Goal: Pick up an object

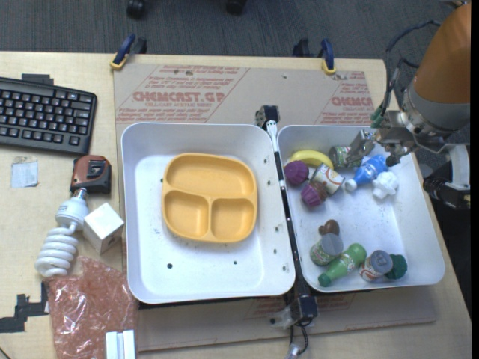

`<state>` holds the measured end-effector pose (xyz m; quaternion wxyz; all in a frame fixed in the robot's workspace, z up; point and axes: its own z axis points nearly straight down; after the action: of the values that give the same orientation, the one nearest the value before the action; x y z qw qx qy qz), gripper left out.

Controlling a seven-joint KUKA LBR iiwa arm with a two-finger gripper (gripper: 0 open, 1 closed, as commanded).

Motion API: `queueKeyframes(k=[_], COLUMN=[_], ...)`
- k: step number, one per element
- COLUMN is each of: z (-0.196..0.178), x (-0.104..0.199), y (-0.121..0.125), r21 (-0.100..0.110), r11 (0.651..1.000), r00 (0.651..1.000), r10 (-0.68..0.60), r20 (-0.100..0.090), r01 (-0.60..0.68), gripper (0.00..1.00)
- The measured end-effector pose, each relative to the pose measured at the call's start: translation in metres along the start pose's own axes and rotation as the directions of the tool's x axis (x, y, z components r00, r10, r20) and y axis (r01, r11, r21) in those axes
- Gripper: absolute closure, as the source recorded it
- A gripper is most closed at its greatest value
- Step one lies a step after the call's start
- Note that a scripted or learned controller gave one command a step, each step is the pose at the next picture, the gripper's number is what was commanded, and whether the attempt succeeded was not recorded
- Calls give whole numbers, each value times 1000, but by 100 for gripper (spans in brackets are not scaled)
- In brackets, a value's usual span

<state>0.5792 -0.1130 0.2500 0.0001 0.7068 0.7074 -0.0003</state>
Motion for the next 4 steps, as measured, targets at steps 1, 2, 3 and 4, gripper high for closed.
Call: queueKeyframes(k=[1,2,3,4], z=[141,157,150,150], x=[3,4,4,4], y=[9,75,74,74], r21=[-2,20,23,21], r11=[1000,1000,1000,1000], r00=[1000,1000,1000,1000], r10=[2,6,2,2], r20=[0,0,0,1], r01=[-2,-6,-2,-2], gripper=[0,0,100,0])
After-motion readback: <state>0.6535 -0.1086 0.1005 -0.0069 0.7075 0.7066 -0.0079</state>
